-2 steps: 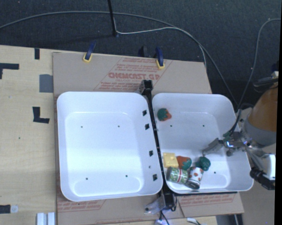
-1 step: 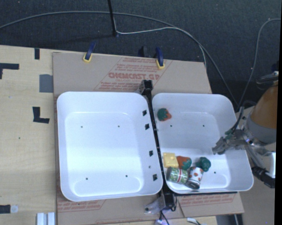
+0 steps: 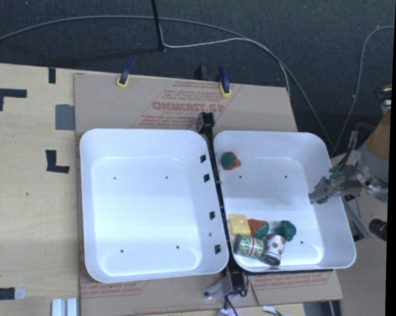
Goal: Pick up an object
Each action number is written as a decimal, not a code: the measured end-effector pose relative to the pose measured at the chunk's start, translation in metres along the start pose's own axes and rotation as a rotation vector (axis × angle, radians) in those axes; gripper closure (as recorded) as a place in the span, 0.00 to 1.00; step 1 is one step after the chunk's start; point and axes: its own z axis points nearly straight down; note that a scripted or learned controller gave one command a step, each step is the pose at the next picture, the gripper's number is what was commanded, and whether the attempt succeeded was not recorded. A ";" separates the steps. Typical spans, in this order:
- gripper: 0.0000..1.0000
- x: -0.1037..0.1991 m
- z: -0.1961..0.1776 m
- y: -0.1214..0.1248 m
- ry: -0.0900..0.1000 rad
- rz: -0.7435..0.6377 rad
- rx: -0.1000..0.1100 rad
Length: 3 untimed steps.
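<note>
The right bin (image 3: pixel 276 145) holds a small green and orange object (image 3: pixel 229 161) near its far left corner. At its near side lies a cluster: a yellow block (image 3: pixel 239 224), an orange-red piece (image 3: pixel 258 227), a dark green piece (image 3: pixel 286 229), a green-labelled can (image 3: pixel 250 246) and a small white and red item (image 3: pixel 274 244). My gripper (image 3: pixel 321 192) hangs at the right rim of this bin, well to the right of the cluster and apart from every object. Nothing shows between its fingertips.
The left bin (image 3: pixel 144 207) sits beside the right one, joined by a black clip strip (image 3: pixel 212 187). Both rest on a cardboard sheet (image 3: pixel 180 105) clamped at the back. Cables (image 3: pixel 189 40) run over the dark floor behind.
</note>
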 end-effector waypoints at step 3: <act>1.00 0.097 -0.042 -0.001 0.002 -0.003 0.006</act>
